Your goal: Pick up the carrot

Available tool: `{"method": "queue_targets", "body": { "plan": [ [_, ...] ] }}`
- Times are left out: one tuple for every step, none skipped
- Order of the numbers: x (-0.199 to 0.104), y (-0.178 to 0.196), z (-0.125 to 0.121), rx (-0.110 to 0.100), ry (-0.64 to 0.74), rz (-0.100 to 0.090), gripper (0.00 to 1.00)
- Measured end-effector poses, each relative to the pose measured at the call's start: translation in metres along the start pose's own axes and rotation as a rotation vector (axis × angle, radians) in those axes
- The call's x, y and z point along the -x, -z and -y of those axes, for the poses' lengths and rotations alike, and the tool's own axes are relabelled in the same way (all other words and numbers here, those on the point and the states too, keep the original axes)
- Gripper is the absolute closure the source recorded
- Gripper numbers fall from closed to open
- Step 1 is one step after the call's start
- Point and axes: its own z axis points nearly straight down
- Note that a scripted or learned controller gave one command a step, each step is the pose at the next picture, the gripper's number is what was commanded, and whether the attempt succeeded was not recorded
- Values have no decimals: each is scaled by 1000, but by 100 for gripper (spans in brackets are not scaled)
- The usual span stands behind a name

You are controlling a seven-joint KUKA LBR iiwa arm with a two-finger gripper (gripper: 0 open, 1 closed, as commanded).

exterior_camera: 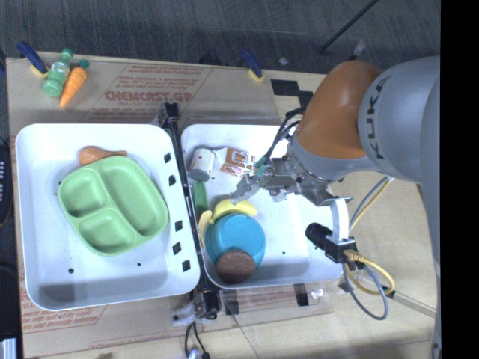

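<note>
The carrot [72,87], orange with a green top, lies on the brown cardboard at the far left, outside both bins and behind the left bin [37,275]. My gripper [249,185] hangs over the middle of the right bin [299,256], just above the yellow banana [232,210] and the blue bowl [235,239]. It is far to the right of the carrot, and I see nothing held in it. The arm's orange band and grey wrist cover the right bin's far right side.
A green bottle [56,76] lies touching the carrot's left side. The left bin holds a green divided plate [112,204] and an orange-brown drumstick-like piece [99,155]. The right bin also holds a can [200,163], a small packet [236,161], a green stick [200,196] and a brown disc [236,263].
</note>
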Motion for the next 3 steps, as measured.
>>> {"method": "queue_targets", "body": {
  "plan": [
    [-60,-30,21,-3,-173,0,0],
    [-23,-28,-26,0,-207,1,0],
    [28,-28,-20,1,-386,3,0]
  ]
}}
